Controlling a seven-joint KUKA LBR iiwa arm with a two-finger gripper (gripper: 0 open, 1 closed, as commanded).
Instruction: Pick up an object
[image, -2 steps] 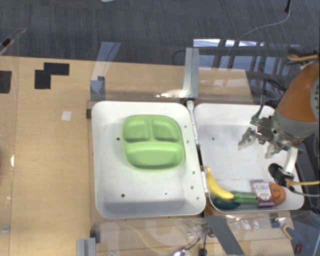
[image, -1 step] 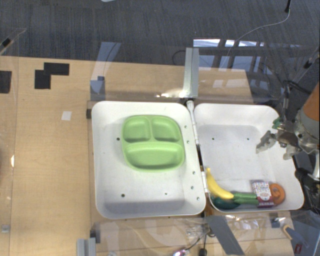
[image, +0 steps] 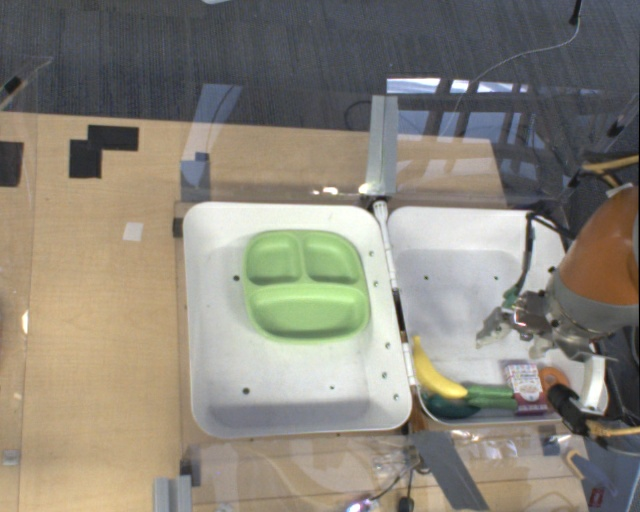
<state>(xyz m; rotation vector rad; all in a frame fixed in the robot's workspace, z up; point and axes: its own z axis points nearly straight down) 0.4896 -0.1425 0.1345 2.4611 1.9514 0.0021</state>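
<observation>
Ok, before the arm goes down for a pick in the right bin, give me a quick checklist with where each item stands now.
1. Targets present in the right bin: ok. A banana, a green vegetable and a small packet lie along its near edge.
2. Gripper over the right bin: ok, it hangs above the bin floor, beyond the packet.
3. Nothing held yet: cannot tell.
4. Room around targets: not ok. Banana and green vegetable touch and sit tight against the bin's near wall.
5. Left bin out of the way: ok. The green divided tray lies inside it, apart from the arm.
</observation>
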